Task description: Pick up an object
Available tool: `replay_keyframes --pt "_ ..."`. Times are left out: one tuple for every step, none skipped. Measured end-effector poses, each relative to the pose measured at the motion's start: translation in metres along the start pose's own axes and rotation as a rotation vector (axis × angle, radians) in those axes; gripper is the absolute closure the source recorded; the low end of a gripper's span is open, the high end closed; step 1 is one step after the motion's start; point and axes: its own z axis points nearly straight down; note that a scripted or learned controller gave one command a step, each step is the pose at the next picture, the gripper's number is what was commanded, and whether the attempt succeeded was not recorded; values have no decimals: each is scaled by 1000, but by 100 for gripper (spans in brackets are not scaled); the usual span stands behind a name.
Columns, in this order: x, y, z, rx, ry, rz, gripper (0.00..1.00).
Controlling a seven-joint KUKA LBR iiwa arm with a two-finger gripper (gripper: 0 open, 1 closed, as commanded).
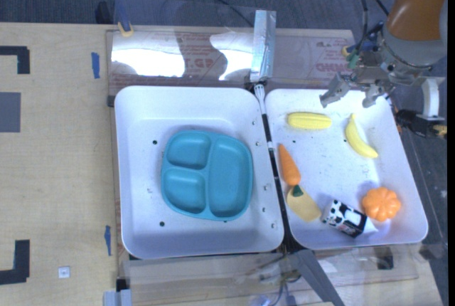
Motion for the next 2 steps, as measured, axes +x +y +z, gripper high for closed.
replay_keyframes --pt "-69 -21 105 7 1 -212 0" --pt "-63 19 73 -7 -3 -211 0"
